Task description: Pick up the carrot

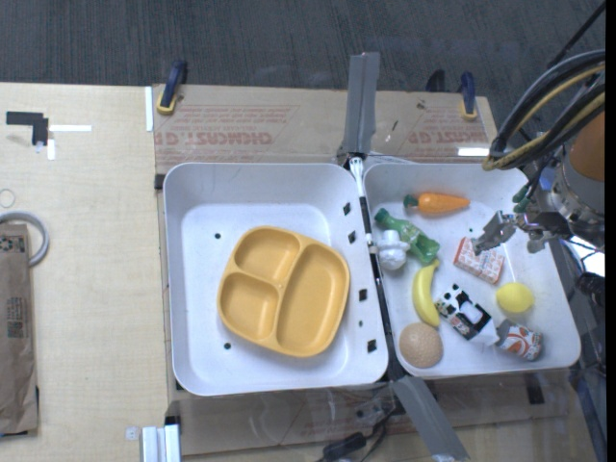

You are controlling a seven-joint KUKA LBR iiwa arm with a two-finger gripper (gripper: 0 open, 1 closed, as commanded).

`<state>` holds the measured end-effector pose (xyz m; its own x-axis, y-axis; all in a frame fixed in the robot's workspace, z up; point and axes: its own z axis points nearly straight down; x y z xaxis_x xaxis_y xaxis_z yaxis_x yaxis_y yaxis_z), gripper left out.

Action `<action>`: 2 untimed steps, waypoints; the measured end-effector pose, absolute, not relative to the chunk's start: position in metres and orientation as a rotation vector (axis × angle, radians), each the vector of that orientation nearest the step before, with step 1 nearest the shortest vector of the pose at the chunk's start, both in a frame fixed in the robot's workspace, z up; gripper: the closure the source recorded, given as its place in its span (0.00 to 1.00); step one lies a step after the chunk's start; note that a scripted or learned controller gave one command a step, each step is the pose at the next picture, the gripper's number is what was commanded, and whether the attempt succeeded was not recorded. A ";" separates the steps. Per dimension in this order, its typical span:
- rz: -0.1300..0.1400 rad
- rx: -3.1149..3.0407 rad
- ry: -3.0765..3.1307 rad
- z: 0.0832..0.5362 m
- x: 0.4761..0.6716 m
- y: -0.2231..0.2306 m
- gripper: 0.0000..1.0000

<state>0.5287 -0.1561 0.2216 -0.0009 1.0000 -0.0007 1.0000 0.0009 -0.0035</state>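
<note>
So far only the approach — carrot (pixel 438 201) lies untouched at the back of the right bin (pixel 568 301). My pincer (pixel 502 231) hangs near the carrot, toward the front-right, spread and holding nothing. Next I must shift over the carrot and descend.

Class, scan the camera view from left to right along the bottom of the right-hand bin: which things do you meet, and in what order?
Round tan ball → curved yellow banana → black-and-white patterned toy → round yellow lemon. The small red-and-white can overlaps the lemon's span, so its place is left out.
</note>
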 end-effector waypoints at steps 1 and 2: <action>0.003 -2.159 -2.283 0.158 0.584 -0.170 0.00; 0.002 -2.055 -2.380 0.189 0.660 -0.182 0.00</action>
<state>0.6596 -0.1819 0.1888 -0.1457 0.9893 -0.0030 0.9893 0.1457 0.0010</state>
